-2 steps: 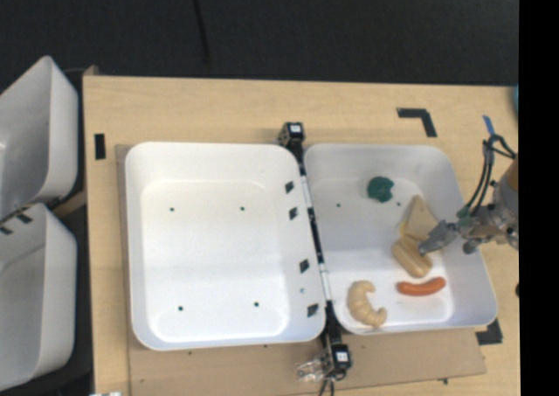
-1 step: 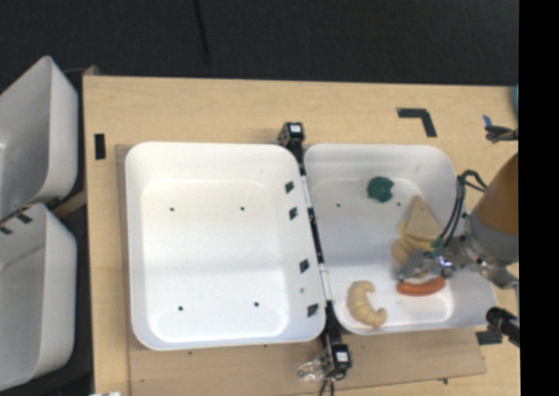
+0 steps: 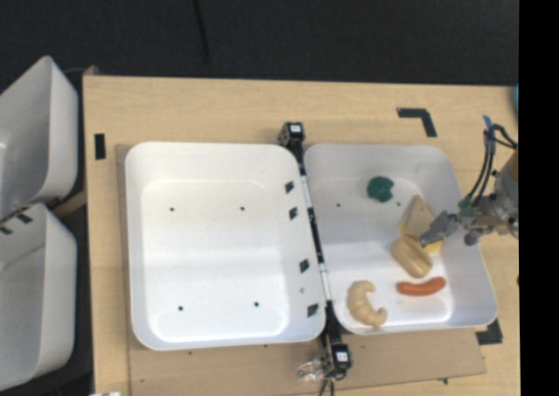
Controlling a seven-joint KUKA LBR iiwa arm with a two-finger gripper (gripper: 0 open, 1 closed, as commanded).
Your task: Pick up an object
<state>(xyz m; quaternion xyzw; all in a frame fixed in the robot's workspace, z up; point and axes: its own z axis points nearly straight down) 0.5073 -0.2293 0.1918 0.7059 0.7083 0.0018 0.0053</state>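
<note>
The right bin (image 3: 349,211) holds several toy foods. A green round piece (image 3: 380,188) lies toward the back. A tan wedge (image 3: 418,213) leans over a bread-like lump (image 3: 409,256), with a small yellow piece (image 3: 432,247) beside them. A red sausage (image 3: 422,287) and a pale croissant (image 3: 367,303) lie near the front wall. My gripper (image 3: 453,233) hangs over the bin's right side, just right of the wedge and the yellow piece. It is open with nothing between its fingers, and one fingertip (image 3: 431,235) sits close to the yellow piece.
The left bin (image 3: 140,211) lies alongside, joined by a black-clipped divider (image 3: 307,237). Cables (image 3: 486,167) trail up from the wrist at the right. White containers (image 3: 31,211) stand off the bench at the left.
</note>
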